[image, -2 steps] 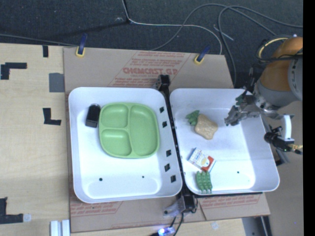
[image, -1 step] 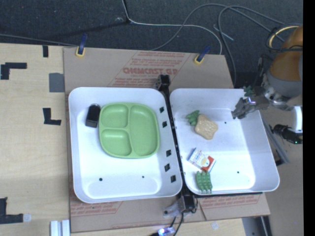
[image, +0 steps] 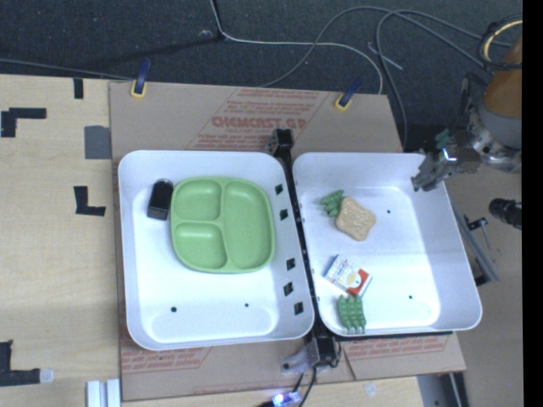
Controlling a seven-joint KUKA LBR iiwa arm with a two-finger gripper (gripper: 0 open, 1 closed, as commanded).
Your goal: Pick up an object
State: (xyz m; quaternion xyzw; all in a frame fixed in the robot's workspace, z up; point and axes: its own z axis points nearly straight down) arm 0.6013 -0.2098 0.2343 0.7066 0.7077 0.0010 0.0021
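The camera looks down on the desk (image: pixel 51 253), where two white bins sit side by side on a sheet of cardboard.

The left bin (image: pixel 144 303) holds a green divided plate (image: pixel 223 225) lying flat near its middle, with a small black block (image: pixel 159 199) touching the plate's left edge.

The right bin (image: pixel 441 287) holds the loose items worth picking. A tan biscuit-like piece (image: pixel 355 219) lies in the upper left part, and a small green toy (image: pixel 332 202) touches its upper left corner. Lower down, a red and white packet (image: pixel 348 275) lies near the left wall, with a green ridged piece (image: pixel 351 312) just below it by the front rim.

The claw (image: pixel 429 176) hangs at the right bin's upper right corner, over the rim and well apart from every item. I cannot tell whether it is released or clenched, and nothing shows between its tips. My guess is that it is parked clear of the items, no target yet chosen.
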